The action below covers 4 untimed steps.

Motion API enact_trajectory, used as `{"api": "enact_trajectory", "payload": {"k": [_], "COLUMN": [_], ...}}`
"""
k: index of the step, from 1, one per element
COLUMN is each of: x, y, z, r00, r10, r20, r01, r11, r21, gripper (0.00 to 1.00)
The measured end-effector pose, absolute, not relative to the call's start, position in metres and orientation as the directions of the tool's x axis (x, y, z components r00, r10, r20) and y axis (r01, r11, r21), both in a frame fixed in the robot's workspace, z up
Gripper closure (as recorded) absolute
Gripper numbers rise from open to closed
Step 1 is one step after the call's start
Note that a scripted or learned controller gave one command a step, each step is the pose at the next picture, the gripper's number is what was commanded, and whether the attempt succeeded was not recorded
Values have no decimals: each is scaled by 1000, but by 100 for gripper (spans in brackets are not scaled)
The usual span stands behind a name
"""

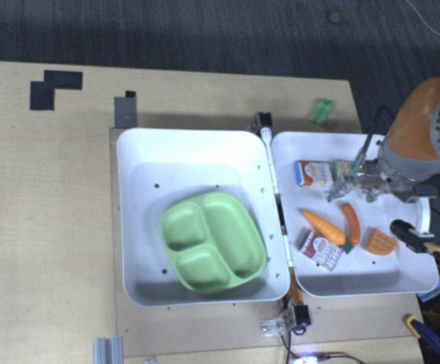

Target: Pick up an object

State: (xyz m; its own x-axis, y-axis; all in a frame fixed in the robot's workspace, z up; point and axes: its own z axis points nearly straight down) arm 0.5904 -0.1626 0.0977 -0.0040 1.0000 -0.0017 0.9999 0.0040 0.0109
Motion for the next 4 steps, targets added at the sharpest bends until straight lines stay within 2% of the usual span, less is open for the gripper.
{"api": "enact_trajectory", "payload": {"k": [1, 2, 3, 4], "x": [538, 540, 539, 594], "y": [-101, -101, -101, -133], "z": [87, 98, 98, 86], "r00": [-3, -4, -4, -5], "r10": [1000, 1000, 1000, 1000], "r20": [-1, -2, -2, -2], "r01": [1000, 1000, 1000, 1000], "r11": [3, 4, 5, 5], "r21": [8, 14, 14, 6], "gripper": [0, 100, 0, 0]}}
